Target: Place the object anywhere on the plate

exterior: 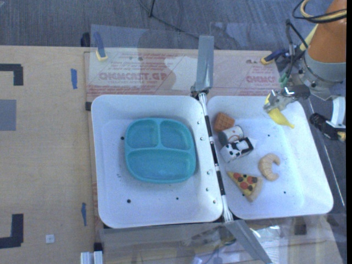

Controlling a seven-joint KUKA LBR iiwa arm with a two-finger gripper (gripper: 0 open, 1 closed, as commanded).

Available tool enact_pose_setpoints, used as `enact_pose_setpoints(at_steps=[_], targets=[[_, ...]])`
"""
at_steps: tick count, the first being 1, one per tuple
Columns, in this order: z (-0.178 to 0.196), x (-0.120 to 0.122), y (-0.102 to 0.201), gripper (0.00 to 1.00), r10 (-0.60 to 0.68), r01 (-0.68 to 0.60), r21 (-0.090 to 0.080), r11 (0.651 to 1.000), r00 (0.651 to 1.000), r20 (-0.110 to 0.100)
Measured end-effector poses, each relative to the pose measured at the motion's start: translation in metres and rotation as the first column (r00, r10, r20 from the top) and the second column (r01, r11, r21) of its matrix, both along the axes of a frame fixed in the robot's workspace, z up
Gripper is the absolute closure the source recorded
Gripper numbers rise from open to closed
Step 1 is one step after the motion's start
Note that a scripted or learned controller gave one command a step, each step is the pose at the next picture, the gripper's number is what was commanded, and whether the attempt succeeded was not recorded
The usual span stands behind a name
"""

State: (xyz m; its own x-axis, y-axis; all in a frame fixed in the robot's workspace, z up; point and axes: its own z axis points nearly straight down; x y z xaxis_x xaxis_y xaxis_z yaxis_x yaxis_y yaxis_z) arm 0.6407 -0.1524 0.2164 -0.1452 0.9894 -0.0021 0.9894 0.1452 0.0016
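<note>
A teal divided plate [160,150] lies in the middle of the left bin [107,120]. My gripper [279,99] hangs over the far edge of the right bin [308,191], below the arm's orange band [330,34]. A yellow banana-like toy [282,117] sits directly under the gripper, touching or nearly touching it. Whether the gripper holds it is unclear from this angle.
The right bin also holds an orange waffle-like piece [223,121], a black-and-white cow toy [237,146], a croissant [269,166] and a pizza slice [245,183]. A raised divider [212,147] separates the two bins. Cables [316,4] loop beside the arm.
</note>
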Motion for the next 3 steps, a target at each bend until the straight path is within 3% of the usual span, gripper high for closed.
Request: enact_pose_setpoints(at_steps=[1, 2, 3], targets=[[-0.014, -0.018, 0.105, 1.00, -0.131, 0.131, 0.002, 0.991, 0.991, -0.004], [-0.032, -0.044, 0.167, 1.00, -0.076, 0.076, 0.002, 0.997, 0.997, -0.004], [-0.031, -0.042, 0.228, 1.00, 0.169, -0.169, 0.002, 0.986, 0.986, 0.000]])
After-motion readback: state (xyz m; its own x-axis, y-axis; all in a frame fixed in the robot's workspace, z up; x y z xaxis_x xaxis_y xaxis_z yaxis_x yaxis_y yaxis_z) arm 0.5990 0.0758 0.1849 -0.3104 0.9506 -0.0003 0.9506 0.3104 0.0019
